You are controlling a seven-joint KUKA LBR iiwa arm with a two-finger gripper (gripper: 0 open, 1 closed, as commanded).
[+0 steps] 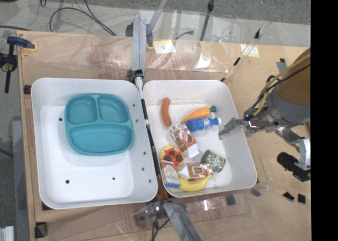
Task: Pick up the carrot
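One carrot [197, 113] lies in the right bin [238, 169], just above the blue bottle [203, 124] and touching it. It looks light, stiff and smooth; grip its thick orange middle. The hand [230, 128], right of the bottle, is blurred: I cannot tell its state.

No lettering can be read anywhere. The small printed packets [183, 138] in the bin left of the gripper [231, 128] carry coloured labels, but their print is too small and blurred to make out.
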